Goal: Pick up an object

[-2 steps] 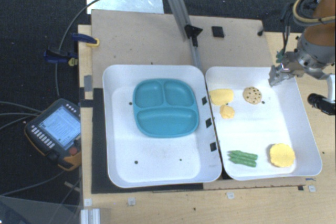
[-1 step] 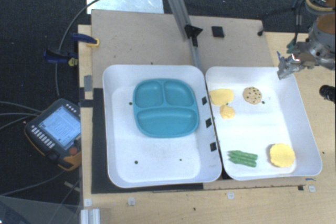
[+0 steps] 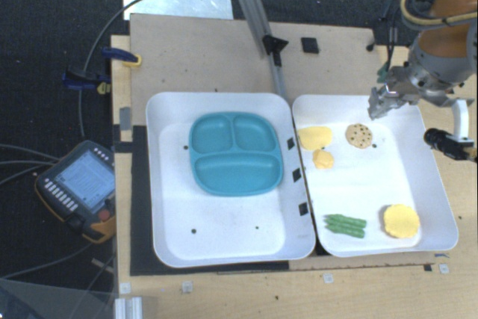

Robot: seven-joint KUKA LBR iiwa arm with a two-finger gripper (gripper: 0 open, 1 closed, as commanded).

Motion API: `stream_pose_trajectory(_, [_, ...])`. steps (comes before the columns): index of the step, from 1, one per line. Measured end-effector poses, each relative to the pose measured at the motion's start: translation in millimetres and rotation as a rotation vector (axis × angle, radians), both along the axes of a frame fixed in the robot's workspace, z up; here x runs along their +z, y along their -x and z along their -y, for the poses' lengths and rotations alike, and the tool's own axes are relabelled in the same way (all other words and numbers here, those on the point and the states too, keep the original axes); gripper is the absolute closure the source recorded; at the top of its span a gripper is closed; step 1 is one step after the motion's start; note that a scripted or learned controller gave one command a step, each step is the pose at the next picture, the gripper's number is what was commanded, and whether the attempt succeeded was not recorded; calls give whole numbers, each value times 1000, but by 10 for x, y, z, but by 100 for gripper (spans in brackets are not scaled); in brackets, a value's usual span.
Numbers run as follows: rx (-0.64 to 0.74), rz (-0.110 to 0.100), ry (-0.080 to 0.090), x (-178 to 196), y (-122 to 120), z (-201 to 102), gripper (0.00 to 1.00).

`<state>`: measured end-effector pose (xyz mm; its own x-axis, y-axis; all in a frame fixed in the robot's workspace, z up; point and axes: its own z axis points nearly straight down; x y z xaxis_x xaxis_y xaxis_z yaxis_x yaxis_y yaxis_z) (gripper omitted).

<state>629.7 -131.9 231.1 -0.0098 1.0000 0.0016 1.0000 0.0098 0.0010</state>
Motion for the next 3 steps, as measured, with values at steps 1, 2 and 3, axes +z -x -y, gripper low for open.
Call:
stream_pose_trajectory(1, [0,-1,0,-101,147,-504,100])
stream_pose_trajectory(2, [0,-1,-1,-172,193,-1001,100])
stream_pose_trajectory(3, [1,1,-2,-148,215,-1583,100])
